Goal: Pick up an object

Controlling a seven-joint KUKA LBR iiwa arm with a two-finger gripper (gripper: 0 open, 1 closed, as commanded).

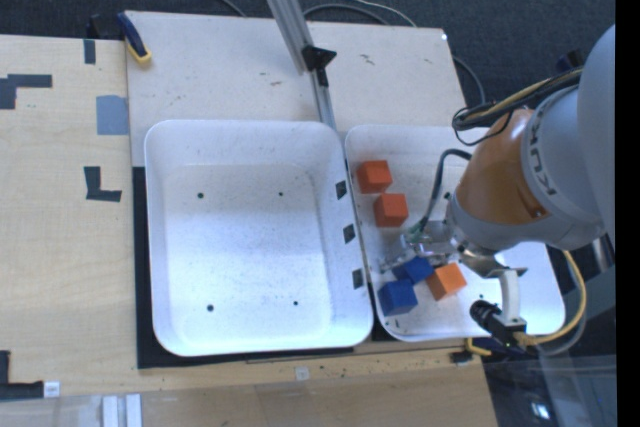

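In the right bin [520, 310] lie several small blocks. Two orange blocks [374, 176] [391, 209] sit near its left wall, one behind the other. A third orange block [447, 281] lies toward the front, with a blue block [417, 269] touching its left side. Another blue block [398, 296] rests at the front left corner. My gripper [420, 242] hangs low over the bin, just behind the nearer blue block and the third orange one. The grey and orange wrist [500, 185] hides most of it from above.
The left bin [160, 215] stands beside the right one, sharing a raised wall [345, 215]. A slanted metal rail [285, 5] runs down to the bins' back edge. Cables [470, 115] loop by the arm. Black fittings [490, 317] sit at the right bin's front edge.
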